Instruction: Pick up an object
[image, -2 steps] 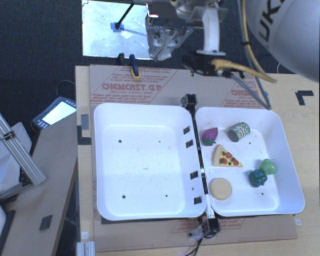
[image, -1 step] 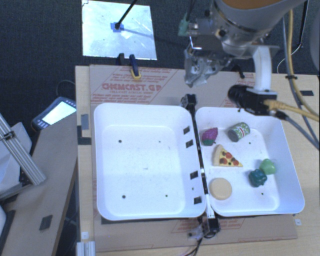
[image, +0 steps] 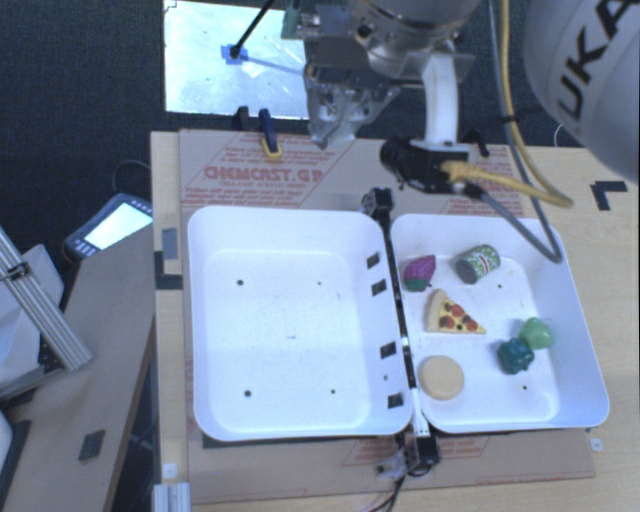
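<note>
Bench: a flat brown board printed with red lettering is seen under both bins.

Left bin: smooth white moulded plastic, shallow, with rounded corners and a few small dark dots on its floor.

Right bin: same white plastic, joined to the left bin along a dark clipped seam. All the loose objects are found in it.

Gripper: metallic, translucent-looking fingers are seen hanging over the board behind the left bin, well apart from every object. Nothing is seen between the fingers; whether the jaws are wide or narrow cannot be told from this blurred view.

Pizza slice: a flat yellow wedge with red spots, lying near the middle of the right bin. Its long axis runs roughly left to right, with the tip pointing right and slightly toward the front.

Can: a small grey cylinder with a green and red label, lying on its side, axis slanting up to the right.

Round biscuit: a flat tan disc, matte.

Purple piece: lumpy, magenta.

Dark green piece and light green piece: knobbly, touching each other.
</note>
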